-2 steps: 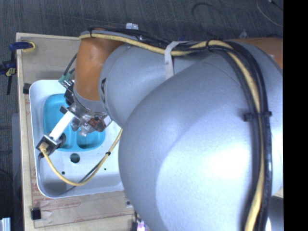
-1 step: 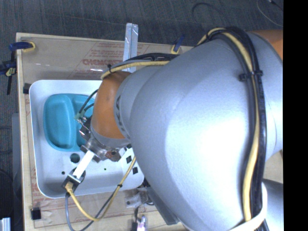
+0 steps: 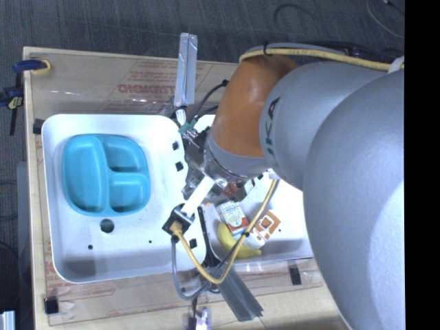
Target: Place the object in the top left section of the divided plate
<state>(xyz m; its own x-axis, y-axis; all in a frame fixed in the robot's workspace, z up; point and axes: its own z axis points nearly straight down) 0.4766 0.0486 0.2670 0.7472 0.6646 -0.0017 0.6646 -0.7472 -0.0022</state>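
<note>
Camera view: banana [image 3: 237, 243] just beneath tool [image 3: 221, 199].

A wooden bench [image 3: 103, 81] with faint red printing carries 2 shallow white bins side by side: the left bin [image 3: 75, 253] in plain sight, the right bin [image 3: 292, 232] largely covered by the arm.

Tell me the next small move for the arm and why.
Probably a short descent onto the yellow object in the right bin, to try a grasp. The arm hangs over that bin among the items, while the blue divided plate in the left bin holds nothing in its sections.
</note>
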